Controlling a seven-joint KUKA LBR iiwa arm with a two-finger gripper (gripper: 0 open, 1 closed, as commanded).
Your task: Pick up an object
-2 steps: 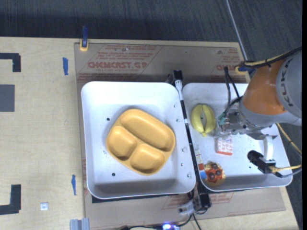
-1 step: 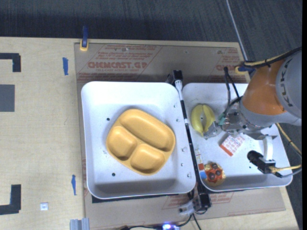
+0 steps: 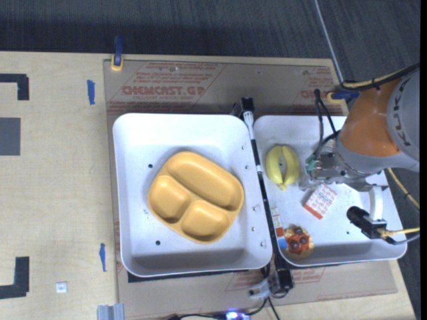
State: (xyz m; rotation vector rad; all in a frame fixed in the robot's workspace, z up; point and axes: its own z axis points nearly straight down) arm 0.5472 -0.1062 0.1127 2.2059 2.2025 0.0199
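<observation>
Yellow banana (image 3: 282, 166) lies beside the pincer (image 3: 319, 169).

Two white bins sit side by side: the left bin (image 3: 127, 179) and the right bin (image 3: 333, 249). The left bin holds one yellow tray (image 3: 195, 195). The right bin holds one banana (image 3: 282, 166), one red-and-white packet (image 3: 320, 201) and one small colourful toy (image 3: 297, 241).

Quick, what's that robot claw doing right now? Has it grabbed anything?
Gripper: over the right bin, beside the banana; whether it is open, shut or holding anything cannot be told.
</observation>
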